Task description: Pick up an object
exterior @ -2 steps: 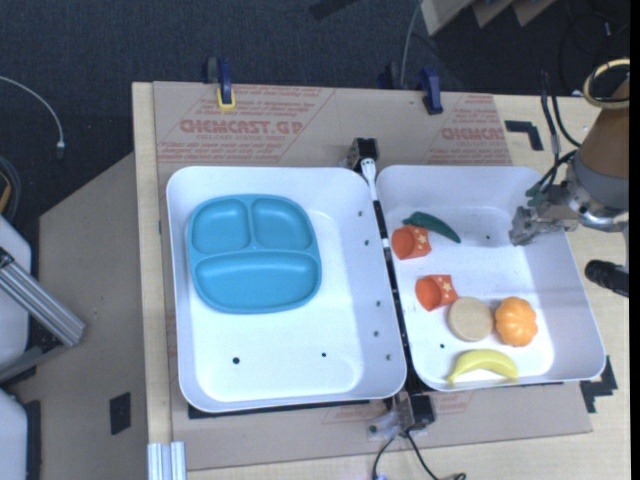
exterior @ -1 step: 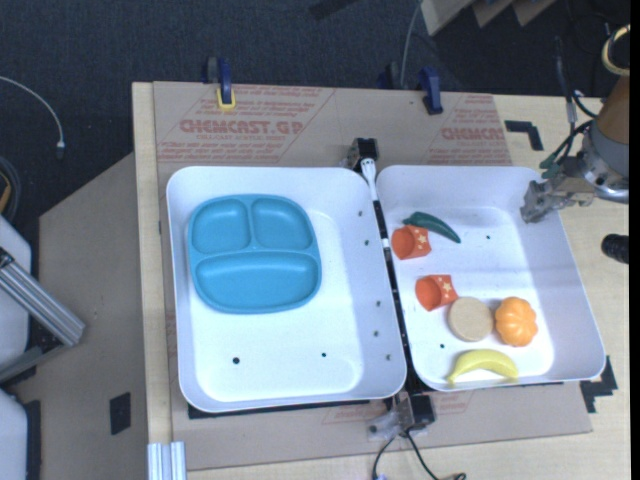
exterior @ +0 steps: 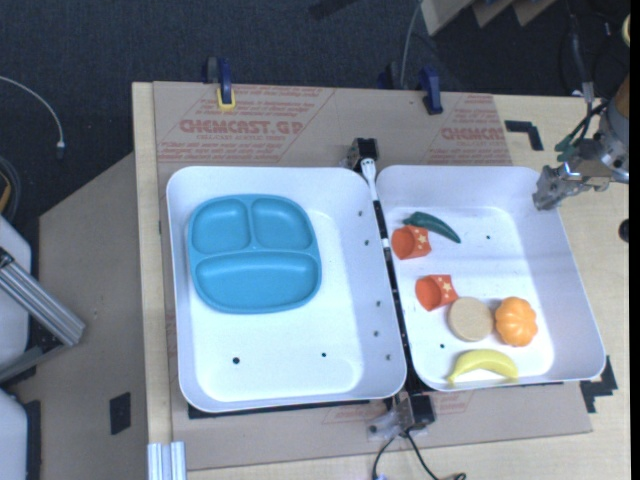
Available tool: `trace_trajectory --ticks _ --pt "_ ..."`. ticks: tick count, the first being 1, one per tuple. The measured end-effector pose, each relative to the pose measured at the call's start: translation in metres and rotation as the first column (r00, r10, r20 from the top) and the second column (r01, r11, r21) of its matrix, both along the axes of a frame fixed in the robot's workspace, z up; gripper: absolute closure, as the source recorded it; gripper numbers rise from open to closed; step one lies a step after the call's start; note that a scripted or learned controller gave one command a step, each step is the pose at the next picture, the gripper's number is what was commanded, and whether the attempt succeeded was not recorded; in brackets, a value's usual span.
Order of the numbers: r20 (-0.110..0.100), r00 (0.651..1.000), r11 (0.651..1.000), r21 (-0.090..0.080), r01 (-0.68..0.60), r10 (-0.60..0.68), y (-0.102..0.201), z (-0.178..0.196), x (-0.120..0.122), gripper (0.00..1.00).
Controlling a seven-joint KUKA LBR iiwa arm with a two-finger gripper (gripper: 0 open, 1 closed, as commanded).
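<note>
Banana long axis left-right, ends curling down; gripper jaws' state unclear.

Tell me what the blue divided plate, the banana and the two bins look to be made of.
Blue divided plate: likely moulded plastic, matte; uniform colour, soft rounded dividers.
Banana: probably plastic or rubber toy food; flat, even yellow with a slight sheen.
Left bin and right bin: seemingly thin formed plastic, smooth white; rounded corners and shallow curved walls. The exact materials cannot be confirmed by sight.

red print on the brown board behind the bins reads "chemcast g.p", repeated partly at right.
</note>
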State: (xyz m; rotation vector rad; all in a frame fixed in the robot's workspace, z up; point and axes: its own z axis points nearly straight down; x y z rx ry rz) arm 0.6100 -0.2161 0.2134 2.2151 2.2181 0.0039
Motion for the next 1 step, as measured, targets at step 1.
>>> trace_trajectory --ticks 1 --pt "-0.008 1.0 1.0 0.006 -0.004 0.004 0.0553 -0.0086 0.0003 1.0"
